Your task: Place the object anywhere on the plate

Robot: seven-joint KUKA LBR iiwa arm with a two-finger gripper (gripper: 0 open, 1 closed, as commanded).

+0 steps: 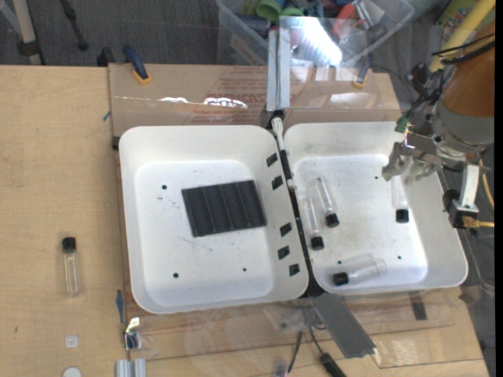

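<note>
A black ribbed plate lies flat in the middle of the left bin. Several clear vials with black caps lie in the right bin: two near its left wall and one near the front. Another vial stands cap-down on the right side, just below my gripper. The gripper hangs over the bin's right part, and whether it touches that vial cannot be told.
A divider with black clips separates the bins. A spare vial lies on the wooden bench at the left. A clear tub of colourful items stands behind the bins. Cables hang at the right.
</note>
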